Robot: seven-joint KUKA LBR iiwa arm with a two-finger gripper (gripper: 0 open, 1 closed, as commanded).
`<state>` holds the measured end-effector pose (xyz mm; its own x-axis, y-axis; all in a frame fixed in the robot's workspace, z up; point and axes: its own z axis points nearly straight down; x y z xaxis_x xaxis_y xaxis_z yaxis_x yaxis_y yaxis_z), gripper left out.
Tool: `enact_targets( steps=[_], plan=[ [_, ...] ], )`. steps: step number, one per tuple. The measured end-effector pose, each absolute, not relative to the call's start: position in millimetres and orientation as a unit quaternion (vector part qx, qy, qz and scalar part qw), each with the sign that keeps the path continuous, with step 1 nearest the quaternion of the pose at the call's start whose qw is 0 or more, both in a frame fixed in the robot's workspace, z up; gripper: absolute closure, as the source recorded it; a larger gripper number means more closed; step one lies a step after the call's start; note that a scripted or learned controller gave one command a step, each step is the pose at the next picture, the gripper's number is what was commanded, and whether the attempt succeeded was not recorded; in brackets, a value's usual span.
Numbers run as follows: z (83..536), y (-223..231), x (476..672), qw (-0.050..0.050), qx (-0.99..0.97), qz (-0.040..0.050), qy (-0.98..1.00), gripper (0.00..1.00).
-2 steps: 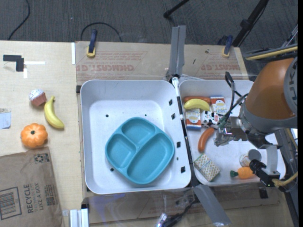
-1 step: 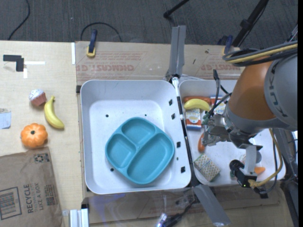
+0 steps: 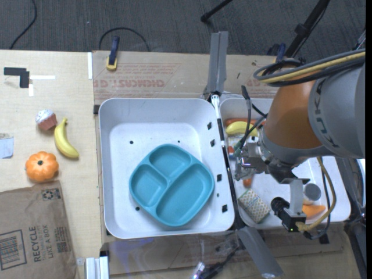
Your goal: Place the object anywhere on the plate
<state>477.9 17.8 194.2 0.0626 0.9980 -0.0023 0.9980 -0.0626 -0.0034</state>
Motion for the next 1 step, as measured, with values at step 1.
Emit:
enact_targets(
  steps=[1],
  plan=[
    [190.3, 64.0, 486.6, 0.001, -0.549, 0.0018, -0.836, 1.0]
  ],
)
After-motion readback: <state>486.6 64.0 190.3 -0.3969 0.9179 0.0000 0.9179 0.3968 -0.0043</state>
